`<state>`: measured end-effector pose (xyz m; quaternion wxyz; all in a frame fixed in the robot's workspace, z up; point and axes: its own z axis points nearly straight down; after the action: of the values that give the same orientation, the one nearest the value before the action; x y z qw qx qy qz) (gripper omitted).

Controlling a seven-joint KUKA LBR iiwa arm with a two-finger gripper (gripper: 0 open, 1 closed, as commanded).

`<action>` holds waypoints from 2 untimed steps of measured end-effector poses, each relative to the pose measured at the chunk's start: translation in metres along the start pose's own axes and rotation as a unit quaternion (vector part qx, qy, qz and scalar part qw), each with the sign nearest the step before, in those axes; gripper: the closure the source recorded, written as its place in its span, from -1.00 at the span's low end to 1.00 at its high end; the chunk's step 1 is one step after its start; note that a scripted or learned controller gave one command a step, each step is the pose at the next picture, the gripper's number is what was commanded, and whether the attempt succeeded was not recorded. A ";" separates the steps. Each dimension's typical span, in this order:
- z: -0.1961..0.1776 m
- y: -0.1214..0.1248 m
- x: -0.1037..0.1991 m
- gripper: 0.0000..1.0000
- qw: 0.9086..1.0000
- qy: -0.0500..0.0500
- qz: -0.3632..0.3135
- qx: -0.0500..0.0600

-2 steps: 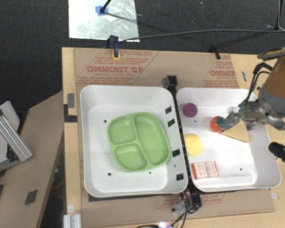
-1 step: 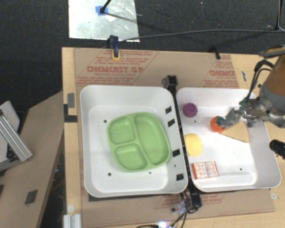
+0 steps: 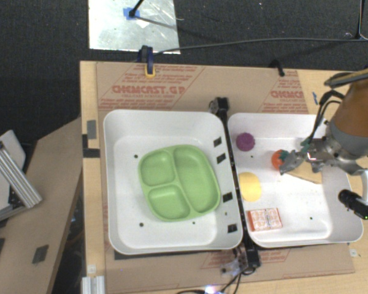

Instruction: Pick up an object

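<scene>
The right white bin (image 3: 346, 228) holds several objects. A purple ball (image 3: 245, 141) sits at its back left. A small orange object (image 3: 275, 159) lies in the middle, a yellow lemon-like object (image 3: 250, 185) by the left wall, and a red and white box (image 3: 264, 219) at the front left. My gripper (image 3: 286, 162) reaches in from the right and sits low, right against the orange object's right side. The wrist hides the gripper's tip, and whether the orange object is gripped is not visible.
The left white bin (image 3: 119, 127) holds a green divided plate (image 3: 179, 182). A black divider with clips (image 3: 228, 164) runs between the bins. A tan flat piece (image 3: 305, 175) lies under the wrist. The arm's grey and orange body (image 3: 359, 118) covers the right bin's far right.
</scene>
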<state>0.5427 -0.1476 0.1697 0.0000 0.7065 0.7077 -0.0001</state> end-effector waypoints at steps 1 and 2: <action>0.058 -0.004 0.006 -1.00 1.000 0.000 0.000 0.000; 0.086 -0.004 0.006 -1.00 1.000 0.000 0.000 0.000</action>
<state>0.5391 -0.1416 0.0832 -0.0004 0.7067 0.7076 0.0000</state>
